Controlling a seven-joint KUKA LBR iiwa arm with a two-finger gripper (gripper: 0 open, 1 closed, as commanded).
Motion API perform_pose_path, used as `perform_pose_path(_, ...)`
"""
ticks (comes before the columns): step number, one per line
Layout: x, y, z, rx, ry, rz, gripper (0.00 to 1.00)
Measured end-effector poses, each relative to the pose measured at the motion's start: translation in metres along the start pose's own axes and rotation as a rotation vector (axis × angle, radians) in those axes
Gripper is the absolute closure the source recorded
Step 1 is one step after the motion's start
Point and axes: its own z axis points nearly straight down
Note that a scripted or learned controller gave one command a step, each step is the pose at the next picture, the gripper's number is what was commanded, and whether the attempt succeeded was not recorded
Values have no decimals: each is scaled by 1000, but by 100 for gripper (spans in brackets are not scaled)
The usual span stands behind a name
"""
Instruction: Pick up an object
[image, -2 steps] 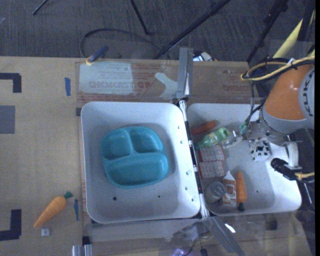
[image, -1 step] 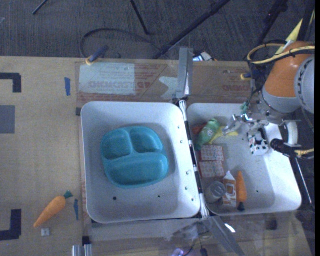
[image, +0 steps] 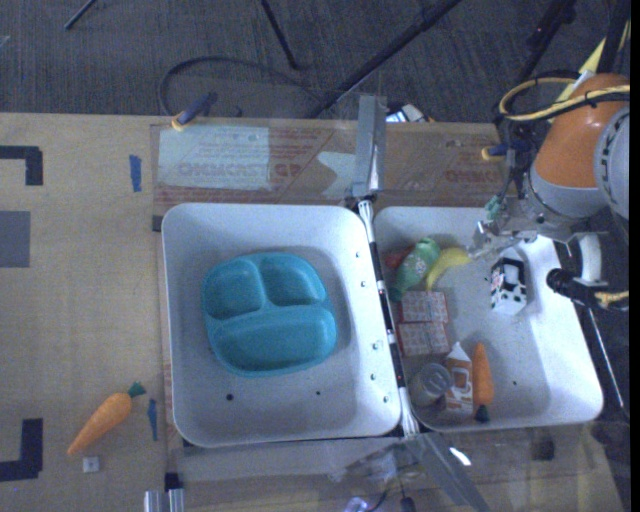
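My gripper hangs over the back of the right bin, at the end of the grey arm with its orange band. Just below it lies a black-and-white cow toy. To its left are a yellow banana and a green pear-shaped item. Further forward along the bin's left side sit two small patterned boxes, a tin can, a small carton and an orange carrot.
The left bin holds a blue divided plate. Another toy carrot lies on the bench at the front left, outside the bins. A metal divider runs between the two bins. Cables and a stand crowd the right edge.
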Motion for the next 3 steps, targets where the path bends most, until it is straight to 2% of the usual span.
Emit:
perform_pose_path(1, 1, 2, -11, -4, -2, -2, 100)
perform_pose_path(2, 63, 24, -117, 9, -17, 57, 100)
perform_pose_path(3, 49, 21, -68, 13, -16, 256, 100)
